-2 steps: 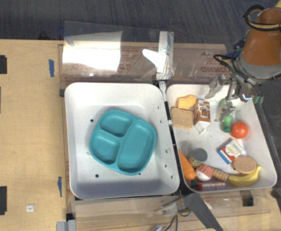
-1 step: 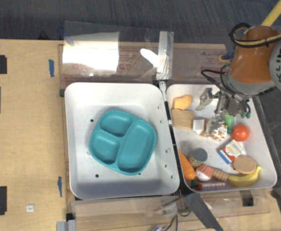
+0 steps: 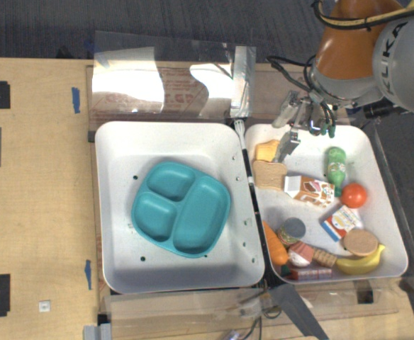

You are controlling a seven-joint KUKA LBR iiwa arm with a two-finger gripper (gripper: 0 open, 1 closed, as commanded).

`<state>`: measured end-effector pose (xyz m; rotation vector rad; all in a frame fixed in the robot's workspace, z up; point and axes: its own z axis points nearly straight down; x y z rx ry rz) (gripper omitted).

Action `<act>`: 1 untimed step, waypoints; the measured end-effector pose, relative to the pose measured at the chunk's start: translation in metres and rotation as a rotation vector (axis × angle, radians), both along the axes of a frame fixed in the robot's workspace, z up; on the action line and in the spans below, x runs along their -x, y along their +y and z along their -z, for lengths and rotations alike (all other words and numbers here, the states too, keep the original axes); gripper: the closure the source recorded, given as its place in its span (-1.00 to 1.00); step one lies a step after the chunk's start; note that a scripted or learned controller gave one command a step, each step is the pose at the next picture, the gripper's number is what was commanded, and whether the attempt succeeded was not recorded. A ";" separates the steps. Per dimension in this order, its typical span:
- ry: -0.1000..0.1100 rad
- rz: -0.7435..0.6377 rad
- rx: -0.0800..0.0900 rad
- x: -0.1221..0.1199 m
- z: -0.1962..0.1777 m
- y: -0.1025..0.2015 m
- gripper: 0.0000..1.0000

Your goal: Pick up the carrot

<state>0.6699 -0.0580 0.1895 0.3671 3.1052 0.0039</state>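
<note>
Carrot position first: the small orange plastic carrot (image 3: 276,244) is lying tilted against the left wall of the right-hand shallow white bin (image 3: 390,211), toward its near end, touching a grey round disc (image 3: 291,228) and a red-and-white toy piece (image 3: 300,254).

From the overhead camera, the tool (image 3: 290,142) is hanging over the far left part of that bin, just above a yellow cheese wedge (image 3: 267,149) and a tan slice of toy bread (image 3: 269,175), well apart from the carrot. Whether it is spread or clenched I cannot tell; nothing is visibly sitting in it.

Risk is lying in the crowding: descending beside the wall, the tool may be striking the rim or catching the disc instead, and the slim carrot may be slipping away sideways.
</note>
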 end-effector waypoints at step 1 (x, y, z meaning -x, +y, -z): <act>0.012 0.244 -0.003 0.017 0.003 0.055 -1.00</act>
